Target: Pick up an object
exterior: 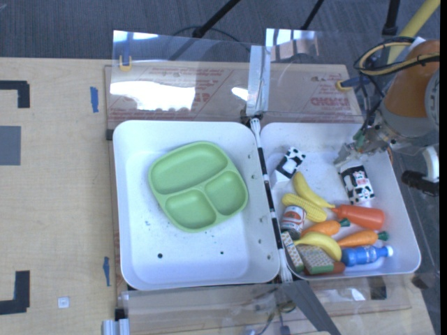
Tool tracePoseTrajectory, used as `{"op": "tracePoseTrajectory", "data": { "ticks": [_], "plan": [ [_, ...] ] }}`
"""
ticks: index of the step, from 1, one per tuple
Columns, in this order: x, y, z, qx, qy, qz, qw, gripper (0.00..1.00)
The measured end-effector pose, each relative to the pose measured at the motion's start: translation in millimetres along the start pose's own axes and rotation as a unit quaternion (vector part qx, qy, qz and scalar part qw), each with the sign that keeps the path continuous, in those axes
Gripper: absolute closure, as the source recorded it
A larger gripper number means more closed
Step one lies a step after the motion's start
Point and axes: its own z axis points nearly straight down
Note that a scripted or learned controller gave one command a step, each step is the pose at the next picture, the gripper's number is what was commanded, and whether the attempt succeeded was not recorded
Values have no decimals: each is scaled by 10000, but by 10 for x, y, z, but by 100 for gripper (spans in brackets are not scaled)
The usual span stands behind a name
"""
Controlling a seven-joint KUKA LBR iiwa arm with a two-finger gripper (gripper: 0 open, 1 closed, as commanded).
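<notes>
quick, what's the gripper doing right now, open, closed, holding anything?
Gripper: cannot be told; it sits over the right bin above the cow-patterned carton.

cam fixed overhead | slanted down | both bins (133, 187) in frame

right bin (408, 218) crowded — left bin's (133, 187) edges open

Below me the pale wooden surface (56, 208) carries two shallow white bins side by side, touching along their shared edge. The left bin (133, 257) sits toward nine o'clock, the right bin (405, 250) toward three. Black angle marks (19, 93) and blue tape strips (94, 98) lie farther out at nine o'clock.
</notes>
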Motion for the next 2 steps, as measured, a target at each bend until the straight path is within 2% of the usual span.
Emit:
{"op": "tracePoseTrajectory", "data": {
  "ticks": [1, 2],
  "plan": [
    [325, -82, -855, 21, -2, 718, 9974, 100],
    [882, 312, -1196, 16, 1, 353, 9994, 100]
  ]
}}
